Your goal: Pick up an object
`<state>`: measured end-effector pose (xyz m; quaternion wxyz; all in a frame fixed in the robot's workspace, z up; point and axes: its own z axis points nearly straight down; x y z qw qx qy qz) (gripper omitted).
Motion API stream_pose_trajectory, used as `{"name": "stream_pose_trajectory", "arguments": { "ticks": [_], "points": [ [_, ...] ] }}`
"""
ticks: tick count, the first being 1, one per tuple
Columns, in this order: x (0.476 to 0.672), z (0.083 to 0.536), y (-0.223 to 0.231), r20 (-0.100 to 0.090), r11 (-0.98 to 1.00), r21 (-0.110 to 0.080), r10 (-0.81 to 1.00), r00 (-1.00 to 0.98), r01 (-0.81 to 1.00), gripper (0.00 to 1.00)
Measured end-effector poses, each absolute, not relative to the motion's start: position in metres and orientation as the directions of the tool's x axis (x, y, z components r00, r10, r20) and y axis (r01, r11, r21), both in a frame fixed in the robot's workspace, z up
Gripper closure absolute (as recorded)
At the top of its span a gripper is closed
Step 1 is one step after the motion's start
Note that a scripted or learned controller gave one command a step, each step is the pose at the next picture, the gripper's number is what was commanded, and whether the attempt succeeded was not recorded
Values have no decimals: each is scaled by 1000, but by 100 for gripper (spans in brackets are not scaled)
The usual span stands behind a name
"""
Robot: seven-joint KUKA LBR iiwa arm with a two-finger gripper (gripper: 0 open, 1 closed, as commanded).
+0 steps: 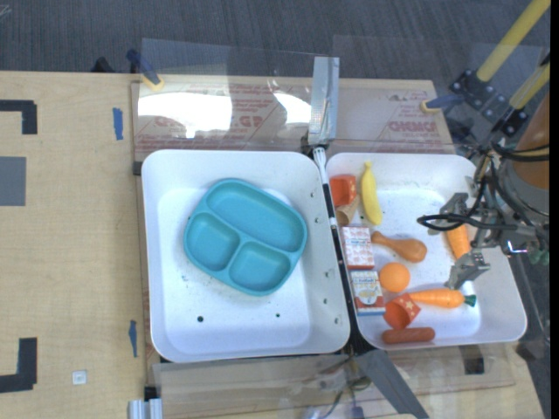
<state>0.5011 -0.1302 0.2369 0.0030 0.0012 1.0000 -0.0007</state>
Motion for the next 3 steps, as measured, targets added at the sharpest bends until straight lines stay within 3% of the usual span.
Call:
{"name": "stream_pose_trajectory", "arguments": {
  "ticks": [1,2,3],
  "points": [
    [570,160,-87,1,999,3,-42,-999,-42,0],
    [561,90,-101,-15,999,-2,-47,-999,-47,0],
    [607,89,-110,-14,1000,-1,-25,-1000,-25,0]
  ]
}}
